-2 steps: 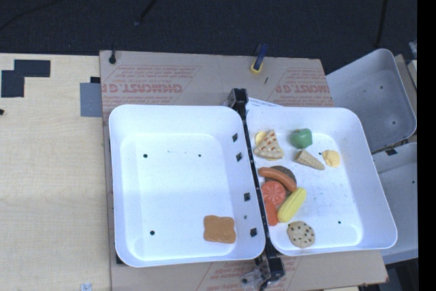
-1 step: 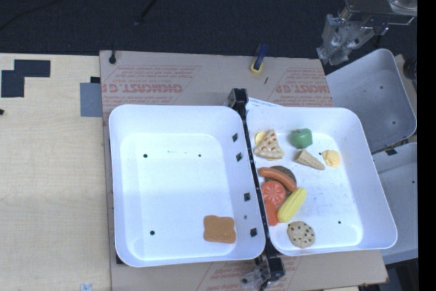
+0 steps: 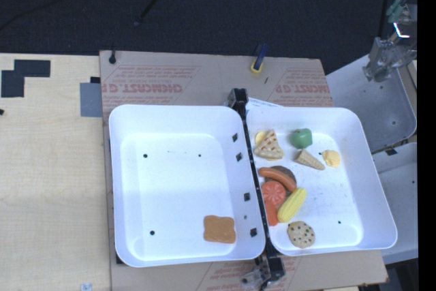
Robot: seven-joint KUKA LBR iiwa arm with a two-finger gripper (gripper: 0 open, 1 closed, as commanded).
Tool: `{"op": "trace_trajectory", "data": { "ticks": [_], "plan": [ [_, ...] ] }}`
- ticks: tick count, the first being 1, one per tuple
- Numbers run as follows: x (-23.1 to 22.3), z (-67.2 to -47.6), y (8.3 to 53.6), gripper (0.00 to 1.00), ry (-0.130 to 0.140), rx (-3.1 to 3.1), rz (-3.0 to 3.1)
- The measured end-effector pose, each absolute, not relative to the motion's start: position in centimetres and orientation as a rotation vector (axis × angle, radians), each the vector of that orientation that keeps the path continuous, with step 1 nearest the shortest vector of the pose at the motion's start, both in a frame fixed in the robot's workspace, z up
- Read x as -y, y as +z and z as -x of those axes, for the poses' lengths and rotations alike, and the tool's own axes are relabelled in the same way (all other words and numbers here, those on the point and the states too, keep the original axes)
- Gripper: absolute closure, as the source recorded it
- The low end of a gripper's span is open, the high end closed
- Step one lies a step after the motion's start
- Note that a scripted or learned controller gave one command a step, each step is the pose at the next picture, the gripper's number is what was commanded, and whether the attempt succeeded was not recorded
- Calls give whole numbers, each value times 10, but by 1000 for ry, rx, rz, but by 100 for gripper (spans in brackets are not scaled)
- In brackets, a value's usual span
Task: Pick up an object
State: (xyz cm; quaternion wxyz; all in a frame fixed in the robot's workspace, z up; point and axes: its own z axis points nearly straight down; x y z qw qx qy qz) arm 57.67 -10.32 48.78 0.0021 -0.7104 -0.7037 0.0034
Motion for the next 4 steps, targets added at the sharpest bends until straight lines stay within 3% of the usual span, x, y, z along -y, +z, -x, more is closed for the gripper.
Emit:
{"op": "trace_trajectory", "data": {
  "ticks": [1, 2, 3, 4],
  "plan": [
    [44, -578, 380, 100, 12, 2218, 2209],
    [-6, -524, 528, 100, -16, 2232, 2221],
    [90, -514, 465, 100, 9, 2208, 2229],
    [17, -497, 542, 100, -8, 2231, 2216]
  ]
}}
